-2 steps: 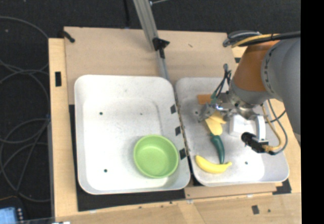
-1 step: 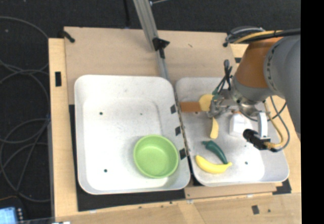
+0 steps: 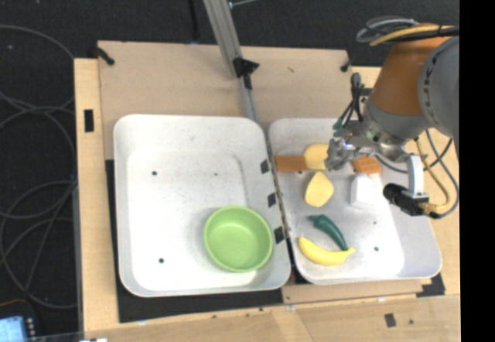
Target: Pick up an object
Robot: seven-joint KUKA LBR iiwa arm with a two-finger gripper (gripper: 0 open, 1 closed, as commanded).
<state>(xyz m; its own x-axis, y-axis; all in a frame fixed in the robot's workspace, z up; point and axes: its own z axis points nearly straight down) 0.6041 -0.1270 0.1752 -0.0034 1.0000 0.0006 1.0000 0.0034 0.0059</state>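
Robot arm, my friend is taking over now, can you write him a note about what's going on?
Gripper: low in the right white bin, beside a round yellow piece; nothing seen held.
Same bin: orange flat block, pale yellow lump, dark green pepper, yellow banana, white block.
Left white bin: green plastic bowl.
Done: nothing lifted.
Left: grasp and lift one object.

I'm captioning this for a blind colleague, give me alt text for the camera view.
A grey arm's gripper sits low in the right bin, beside two yellow pieces, a green pepper and a banana. The left bin holds a green bowl.
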